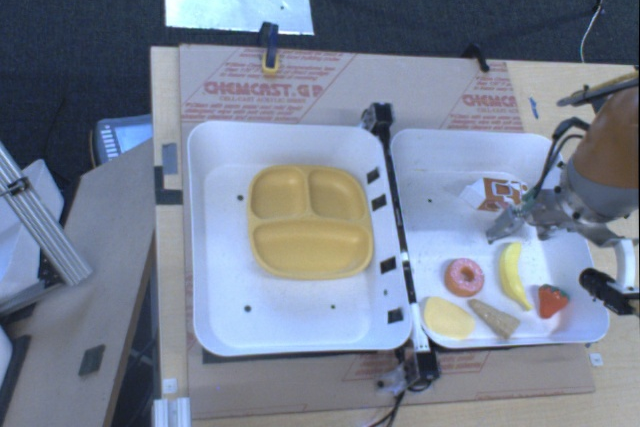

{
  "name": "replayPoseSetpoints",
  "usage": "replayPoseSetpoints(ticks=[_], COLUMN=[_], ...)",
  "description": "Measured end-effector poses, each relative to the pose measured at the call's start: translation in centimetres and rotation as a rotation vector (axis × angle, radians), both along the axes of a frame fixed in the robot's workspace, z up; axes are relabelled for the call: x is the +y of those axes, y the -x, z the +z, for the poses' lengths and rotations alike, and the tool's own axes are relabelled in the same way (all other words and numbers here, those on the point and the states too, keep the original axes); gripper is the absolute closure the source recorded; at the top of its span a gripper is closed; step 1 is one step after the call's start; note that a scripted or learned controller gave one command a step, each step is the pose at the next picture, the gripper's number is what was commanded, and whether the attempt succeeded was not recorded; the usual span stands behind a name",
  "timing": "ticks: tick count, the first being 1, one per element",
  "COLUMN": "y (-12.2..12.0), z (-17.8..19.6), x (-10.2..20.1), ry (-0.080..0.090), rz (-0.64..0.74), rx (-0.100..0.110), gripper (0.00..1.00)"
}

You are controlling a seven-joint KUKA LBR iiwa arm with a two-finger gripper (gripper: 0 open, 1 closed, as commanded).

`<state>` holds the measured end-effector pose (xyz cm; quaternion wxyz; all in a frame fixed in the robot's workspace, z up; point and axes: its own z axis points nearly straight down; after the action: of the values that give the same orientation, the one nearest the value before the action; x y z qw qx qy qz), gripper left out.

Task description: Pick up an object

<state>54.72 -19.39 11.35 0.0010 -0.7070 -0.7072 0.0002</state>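
My gripper (519,221) hangs low over the right bin (440,165), just above the top end of a yellow banana (514,276). A pink donut (464,276) lies left of the banana and a red strawberry (552,300) lies to its right. Along the bin's front edge sit a pale yellow round piece (449,318) and a tan wedge (494,317). An orange and white wrapper (495,192) lies just behind the gripper, partly hidden by it. Nothing is visibly held.
The left bin (215,245) holds a yellow divided tray (307,220). A black divider (392,215) runs between the two bins. The grey arm with its orange band (610,150) comes in over the right bin's right edge.
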Motion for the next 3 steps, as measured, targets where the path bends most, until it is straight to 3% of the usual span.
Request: replayPoseSetpoints(ticks=[1, 3], y=[-0.2, -1.3], z=[1.3, 9.4], x=[-0.1, 0.3], ry=[0.003, 0.003], rz=[0.0, 0.004], rx=[-0.005, -0.007], gripper=[1.0, 1.0])
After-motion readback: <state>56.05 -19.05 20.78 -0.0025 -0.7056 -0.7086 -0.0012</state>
